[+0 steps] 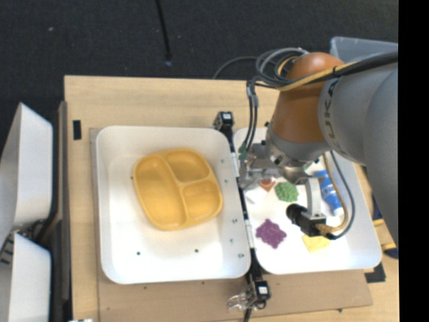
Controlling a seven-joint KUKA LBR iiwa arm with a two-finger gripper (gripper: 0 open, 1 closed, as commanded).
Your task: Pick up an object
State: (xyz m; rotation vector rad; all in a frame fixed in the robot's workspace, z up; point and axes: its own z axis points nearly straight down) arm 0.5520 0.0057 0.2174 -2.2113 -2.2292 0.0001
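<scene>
We see the gripper (263, 174) low at the right bin's (355, 257) left edge; green piece (287, 192) lies just right; finger state unclear.

The grey arm (355, 106) reaches in from the right, wrist bent downward.

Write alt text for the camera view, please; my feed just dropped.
The arm's gripper is low over the right bin, near a green object, a purple one and a yellow one. The left bin holds a yellow divided plate.
</scene>
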